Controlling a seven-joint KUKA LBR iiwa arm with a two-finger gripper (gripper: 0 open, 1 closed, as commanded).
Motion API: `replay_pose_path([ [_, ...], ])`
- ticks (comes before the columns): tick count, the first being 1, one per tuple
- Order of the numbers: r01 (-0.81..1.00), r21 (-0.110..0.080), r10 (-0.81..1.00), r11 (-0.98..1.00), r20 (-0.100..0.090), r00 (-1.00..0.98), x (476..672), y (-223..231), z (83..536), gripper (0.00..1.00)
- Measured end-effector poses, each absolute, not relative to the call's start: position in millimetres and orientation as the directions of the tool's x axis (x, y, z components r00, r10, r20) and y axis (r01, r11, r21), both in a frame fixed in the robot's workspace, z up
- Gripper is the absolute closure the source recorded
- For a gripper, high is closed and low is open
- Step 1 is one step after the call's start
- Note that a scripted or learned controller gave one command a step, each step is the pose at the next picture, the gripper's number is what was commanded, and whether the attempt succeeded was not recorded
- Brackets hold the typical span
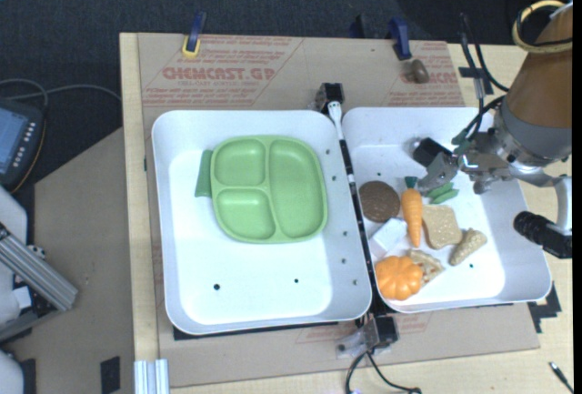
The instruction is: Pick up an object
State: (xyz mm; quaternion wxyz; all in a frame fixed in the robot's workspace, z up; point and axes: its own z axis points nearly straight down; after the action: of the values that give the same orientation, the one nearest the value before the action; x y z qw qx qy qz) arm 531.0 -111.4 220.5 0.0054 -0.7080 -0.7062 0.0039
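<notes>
The grey two-finger gripper hangs over the middle of the right white bin, its jaws apart and gripping nothing. The orange plastic carrot lies just below it, apart. A green sectioned plastic plate rests in the left white bin.

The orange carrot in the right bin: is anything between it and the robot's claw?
Nothing visible blocks it. The gripper hangs just above and right of the long orange toy carrot, near its green leafy top. The round brown cookie and tan toast slice lie beside the carrot, not over it.
</notes>
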Motion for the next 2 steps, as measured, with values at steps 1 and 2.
replay_pose_path([
  [1,1.0,0.0,1.0,0.0,0.0,0.0,533.8,-111,227,0.0],
  [2,1.0,-0.006,1.0,-0.001,0.001,0.001,540.9,-117,177,0.0],
])
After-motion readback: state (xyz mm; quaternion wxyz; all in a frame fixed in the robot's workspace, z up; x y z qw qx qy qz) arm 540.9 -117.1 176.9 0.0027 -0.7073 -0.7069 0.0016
